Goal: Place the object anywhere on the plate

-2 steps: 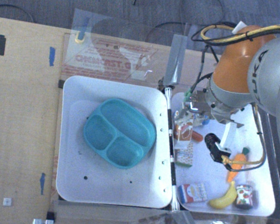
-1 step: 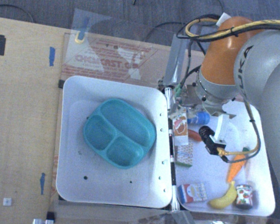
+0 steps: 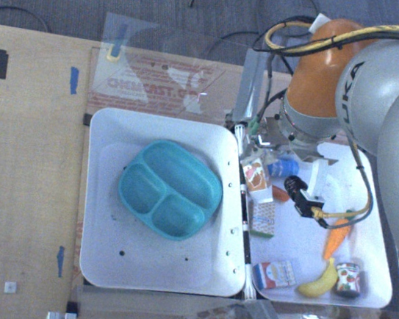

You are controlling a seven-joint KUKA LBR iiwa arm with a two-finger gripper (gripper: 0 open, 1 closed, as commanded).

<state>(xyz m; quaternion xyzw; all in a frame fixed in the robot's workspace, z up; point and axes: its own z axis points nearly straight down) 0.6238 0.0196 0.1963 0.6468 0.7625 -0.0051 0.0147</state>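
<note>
1. The teal plate [image 3: 171, 188] lies bare in the left bin [image 3: 89, 250], ready to receive.
2. Candidate objects crowd the right bin [image 3: 377, 289]: banana [image 3: 319, 281], carrot [image 3: 334, 241], small cartons.
3. The gripper [image 3: 278, 156] hangs over that bin's far-left corner, presumably picking; its opening I cannot tell.

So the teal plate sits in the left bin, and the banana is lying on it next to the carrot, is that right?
Not quite. The teal plate does sit in the left bin, but the camera view shows the banana lying in the right bin, near the carrot, not on the plate.
</note>
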